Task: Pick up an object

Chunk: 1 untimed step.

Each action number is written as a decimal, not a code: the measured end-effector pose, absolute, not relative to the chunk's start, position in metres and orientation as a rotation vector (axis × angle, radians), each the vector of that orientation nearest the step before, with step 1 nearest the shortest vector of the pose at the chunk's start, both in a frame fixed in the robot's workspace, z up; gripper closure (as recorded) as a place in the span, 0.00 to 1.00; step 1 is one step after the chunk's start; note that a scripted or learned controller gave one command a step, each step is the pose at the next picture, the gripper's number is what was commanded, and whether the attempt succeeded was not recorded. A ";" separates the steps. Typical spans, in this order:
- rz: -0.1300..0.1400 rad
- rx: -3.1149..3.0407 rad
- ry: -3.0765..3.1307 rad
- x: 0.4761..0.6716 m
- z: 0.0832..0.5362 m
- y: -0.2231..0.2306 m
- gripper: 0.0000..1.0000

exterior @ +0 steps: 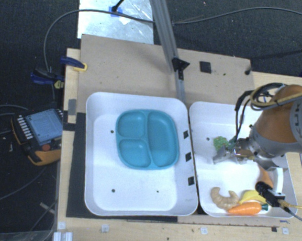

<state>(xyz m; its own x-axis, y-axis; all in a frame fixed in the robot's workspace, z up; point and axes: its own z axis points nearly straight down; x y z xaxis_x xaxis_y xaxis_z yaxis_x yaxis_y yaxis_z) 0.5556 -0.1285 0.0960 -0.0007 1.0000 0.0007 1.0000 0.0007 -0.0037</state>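
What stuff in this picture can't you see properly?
1. Small green bumpy thing, camera view: too small and blurred to name, right beside the gripper.
2. Right white bin, camera view: the grey and orange arm hides its right part.
3. Yellow curved toy, camera view: blurred where it meets the orange carrot-shaped toy.

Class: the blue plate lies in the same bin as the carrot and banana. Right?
No. The camera view shows the blue plate in the left bin; the carrot and banana lie together in the right bin.
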 end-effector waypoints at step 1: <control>-0.004 -2.223 -2.224 0.558 0.087 -0.129 0.00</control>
